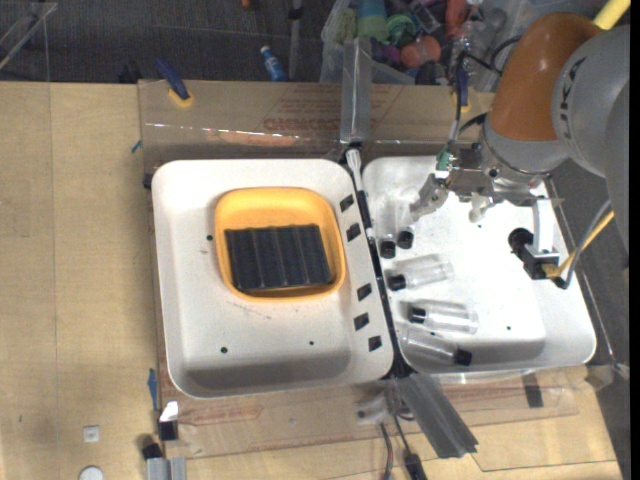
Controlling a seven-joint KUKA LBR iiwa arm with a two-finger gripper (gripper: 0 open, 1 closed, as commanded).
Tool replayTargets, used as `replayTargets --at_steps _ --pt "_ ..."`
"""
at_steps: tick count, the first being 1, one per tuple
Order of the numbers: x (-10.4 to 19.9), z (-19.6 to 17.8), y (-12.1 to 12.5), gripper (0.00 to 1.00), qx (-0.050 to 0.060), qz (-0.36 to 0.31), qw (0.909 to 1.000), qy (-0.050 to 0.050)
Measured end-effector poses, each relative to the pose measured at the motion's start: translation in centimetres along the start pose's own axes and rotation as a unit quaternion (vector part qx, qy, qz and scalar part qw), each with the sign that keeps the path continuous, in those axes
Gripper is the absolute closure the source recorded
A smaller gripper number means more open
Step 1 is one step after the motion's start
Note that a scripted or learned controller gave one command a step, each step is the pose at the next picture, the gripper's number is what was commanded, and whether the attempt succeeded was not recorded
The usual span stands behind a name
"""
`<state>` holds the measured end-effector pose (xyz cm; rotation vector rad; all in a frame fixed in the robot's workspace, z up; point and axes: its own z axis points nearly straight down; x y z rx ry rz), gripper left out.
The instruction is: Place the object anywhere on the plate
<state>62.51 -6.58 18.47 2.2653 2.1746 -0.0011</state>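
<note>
An orange-yellow plate (278,205) lies in the left bin (190,318). A black ridged rectangular object (278,256) rests flat on the plate, covering most of its middle. My gripper (456,196) hangs over the far part of the right bin (520,338), well to the right of the plate. Its fingers (432,194) are spread open with nothing between them. Below the gripper, clear plastic bottles with black caps lie on the bin floor: one bottle (420,268) near the divider, a second (442,317) and a third (432,347) toward the front.
Two small black caps (395,239) sit near the divider in the right bin. Black clips (362,290) line the ridge between the bins. A box of colourful toys (420,8) stands behind the bench.
</note>
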Motion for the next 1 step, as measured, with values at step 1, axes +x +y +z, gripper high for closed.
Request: replayTargets --at_steps 1 --pt "1.81 -1.59 0.36 0.0 -0.001 -0.052 0.9987 0.0"
